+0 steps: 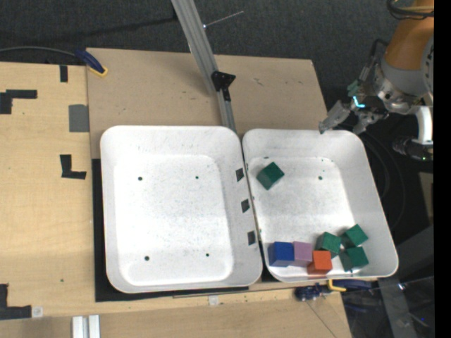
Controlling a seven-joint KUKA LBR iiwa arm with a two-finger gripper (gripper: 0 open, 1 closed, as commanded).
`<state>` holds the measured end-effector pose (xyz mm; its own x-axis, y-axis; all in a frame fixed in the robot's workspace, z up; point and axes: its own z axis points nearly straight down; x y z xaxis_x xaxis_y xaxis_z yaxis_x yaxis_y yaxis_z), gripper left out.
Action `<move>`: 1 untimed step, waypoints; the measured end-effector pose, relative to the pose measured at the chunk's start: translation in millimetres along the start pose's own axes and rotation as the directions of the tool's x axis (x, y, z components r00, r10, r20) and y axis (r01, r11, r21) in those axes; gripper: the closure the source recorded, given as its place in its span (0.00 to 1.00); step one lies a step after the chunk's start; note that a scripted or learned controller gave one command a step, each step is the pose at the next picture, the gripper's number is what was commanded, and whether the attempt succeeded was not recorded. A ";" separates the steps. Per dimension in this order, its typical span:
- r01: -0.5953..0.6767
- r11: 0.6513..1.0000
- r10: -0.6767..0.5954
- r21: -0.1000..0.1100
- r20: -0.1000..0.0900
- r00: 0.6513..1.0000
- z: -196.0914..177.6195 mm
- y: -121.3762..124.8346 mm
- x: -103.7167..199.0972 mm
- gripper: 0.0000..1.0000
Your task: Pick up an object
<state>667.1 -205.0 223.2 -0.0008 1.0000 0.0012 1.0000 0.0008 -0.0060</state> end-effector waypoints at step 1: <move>0.002 1.000 -0.002 -0.005 0.003 1.000 -3.7 1.0 0.2 0.00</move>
<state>668.1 -204.9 227.0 -0.0024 1.0000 -0.0014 1.0000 0.0024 -0.0014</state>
